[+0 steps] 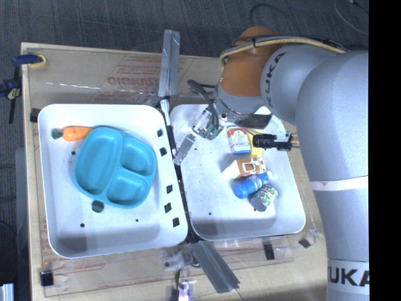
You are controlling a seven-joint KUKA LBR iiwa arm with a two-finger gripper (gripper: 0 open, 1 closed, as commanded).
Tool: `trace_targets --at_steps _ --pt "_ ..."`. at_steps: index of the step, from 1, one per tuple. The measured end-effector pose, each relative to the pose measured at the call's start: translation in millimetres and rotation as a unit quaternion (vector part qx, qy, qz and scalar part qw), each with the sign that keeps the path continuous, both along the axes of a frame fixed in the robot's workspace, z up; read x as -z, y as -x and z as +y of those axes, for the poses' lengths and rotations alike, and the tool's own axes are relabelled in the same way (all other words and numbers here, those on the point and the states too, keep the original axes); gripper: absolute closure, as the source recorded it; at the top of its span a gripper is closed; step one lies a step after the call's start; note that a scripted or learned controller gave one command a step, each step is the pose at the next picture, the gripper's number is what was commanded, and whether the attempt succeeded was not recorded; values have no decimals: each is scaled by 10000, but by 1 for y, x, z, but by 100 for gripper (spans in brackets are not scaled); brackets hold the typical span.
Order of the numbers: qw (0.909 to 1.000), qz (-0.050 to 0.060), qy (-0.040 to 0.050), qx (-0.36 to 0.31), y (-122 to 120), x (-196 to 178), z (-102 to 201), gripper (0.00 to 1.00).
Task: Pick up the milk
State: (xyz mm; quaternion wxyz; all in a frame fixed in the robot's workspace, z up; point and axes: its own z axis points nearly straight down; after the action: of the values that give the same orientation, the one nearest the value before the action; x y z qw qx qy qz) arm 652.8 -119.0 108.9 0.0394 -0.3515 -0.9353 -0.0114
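The counter (94, 74) is a pale wooden board with faded red print, seen at a slant against dark floor. Two shallow white bins rest directly on it side by side, the left bin (56, 224) and the right bin (288, 221), their inner rims touching. A blue clamp (22, 60) grips the counter's far left corner.

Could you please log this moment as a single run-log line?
hand: over right bin, near back-left corner | milk: lying in bin, not grasped | left bin: blue tray, carrot
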Motion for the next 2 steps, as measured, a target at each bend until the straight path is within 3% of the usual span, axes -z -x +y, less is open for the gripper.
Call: trace_targets --at_steps 1,2 --pt "9990 -334 242 -191 28 -38 -17 0" --pt "9976 -353 325 492 27 11 -3 0"
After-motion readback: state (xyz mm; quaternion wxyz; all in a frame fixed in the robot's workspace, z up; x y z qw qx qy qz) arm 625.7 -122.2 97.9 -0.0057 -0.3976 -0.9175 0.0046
